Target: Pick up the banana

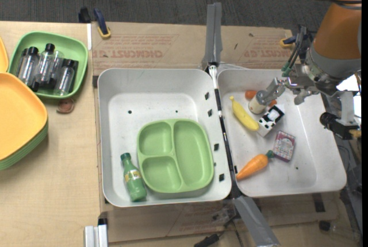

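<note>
The yellow banana [244, 115] lies on the floor of the right bin [310, 177], near its left wall, slanting from upper left to lower right. My gripper [269, 92] hangs over the upper middle of that bin, just right of and above the banana's top end. Its tip is close to a small whitish object [257, 105] with an orange-red piece [250, 93] beside it. Nothing is visibly held.
Next to the banana sits a black-and-white box [269, 118], with a pink packet [283, 146] and a carrot [253, 165] lower down. The left bin [115, 96] holds a green divided plate [175, 155] and a green bottle [133, 177]. A green tray of bottles [49, 65] and orange plates [20, 119] lie at far left.
</note>
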